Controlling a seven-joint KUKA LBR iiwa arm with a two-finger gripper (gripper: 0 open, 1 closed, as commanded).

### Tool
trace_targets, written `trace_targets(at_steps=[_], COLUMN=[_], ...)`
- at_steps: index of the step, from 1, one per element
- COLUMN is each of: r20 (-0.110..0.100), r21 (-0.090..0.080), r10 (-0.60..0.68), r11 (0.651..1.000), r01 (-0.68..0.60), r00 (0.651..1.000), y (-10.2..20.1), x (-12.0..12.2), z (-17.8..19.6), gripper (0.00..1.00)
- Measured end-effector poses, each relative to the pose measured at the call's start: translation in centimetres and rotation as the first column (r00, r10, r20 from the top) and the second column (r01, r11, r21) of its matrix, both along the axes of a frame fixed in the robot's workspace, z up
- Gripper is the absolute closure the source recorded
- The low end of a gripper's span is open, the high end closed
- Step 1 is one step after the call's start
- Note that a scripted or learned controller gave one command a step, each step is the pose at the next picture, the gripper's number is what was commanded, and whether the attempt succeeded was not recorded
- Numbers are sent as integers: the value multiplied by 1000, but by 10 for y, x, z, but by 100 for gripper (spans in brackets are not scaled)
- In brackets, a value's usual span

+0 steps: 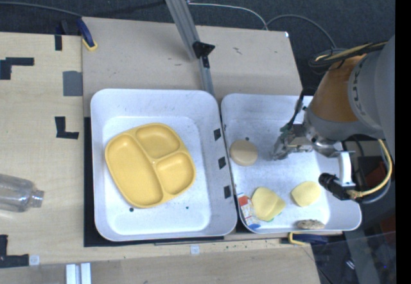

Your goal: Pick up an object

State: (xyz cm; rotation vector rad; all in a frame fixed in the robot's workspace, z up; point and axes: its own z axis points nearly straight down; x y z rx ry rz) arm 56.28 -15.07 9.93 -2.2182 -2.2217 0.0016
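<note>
Down at the front edge of the right bin (257,104) sits a small brownish lumpy thing (310,224), kind of cookie-looking, hard to say exactly what it is. Just behind it are 2 pale yellow pieces, one (266,203) near the bin's front left corner and another (306,193) a bit to its right, not touching each other. Tucked against the first yellow piece on its left is a little packet (244,207) with red and blue on it, right up against the bin wall. Further back in the same bin there's a round tan object (244,152), sitting on its own near the left wall. The gripper (280,150) is down low in that bin, just to the right of the tan round thing but with a gap between them, and nothing is between its tips; whether the fingers are spread or closed I honestly can't tell from this angle. The grey arm with its orange band (334,93) comes in from the right. Over in the left bin (154,97) there's 1 yellow divided plate (149,164) with 3 compartments, lying flat and turned at an angle. Off on the bench to the far left lies a clear plastic bottle (19,193) on its side.
</note>
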Motion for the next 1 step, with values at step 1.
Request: trace_targets(at_steps=[1], r20=[6], r21=[1], r10=[6], r11=[1000], r01=[-6], r00=[1000], y=[54], x=[50], z=[25], gripper=[100])
